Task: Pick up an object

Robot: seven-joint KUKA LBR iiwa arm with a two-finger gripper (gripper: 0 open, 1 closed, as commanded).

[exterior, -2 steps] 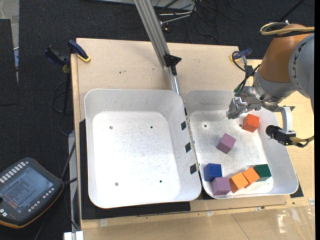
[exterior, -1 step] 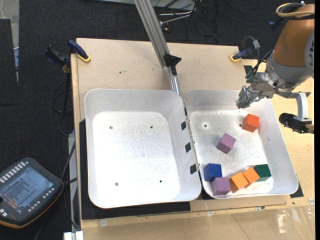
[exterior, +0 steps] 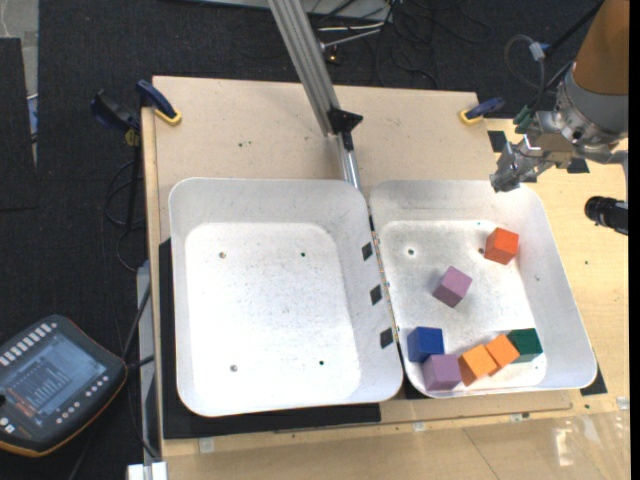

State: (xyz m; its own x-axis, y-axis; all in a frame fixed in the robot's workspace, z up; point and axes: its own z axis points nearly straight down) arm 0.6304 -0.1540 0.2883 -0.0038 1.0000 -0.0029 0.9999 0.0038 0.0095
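The tabletop [exterior: 260, 128] is carrying two shallow white bins side by side. The left bin [exterior: 265, 293] is lying beside the right bin [exterior: 560, 298], which is holding all the blocks. The grey arm with its orange band [exterior: 610, 53] is reaching in from the right, partly cut off by the picture's edge. Its pincer [exterior: 507, 175] is hanging over the far rim of the right bin, apart from every block; it is too small and dark to tell how it is set.

A purple cube [exterior: 452, 286] is sitting tilted near the bin's middle. An orange cube [exterior: 501, 245] is lying nearest the pincer. Along the near wall a blue cube [exterior: 425, 343], a second purple cube [exterior: 442, 371], two touching orange blocks [exterior: 489, 356] and a green block [exterior: 524, 344] are crowding together, their shapes hard to separate.
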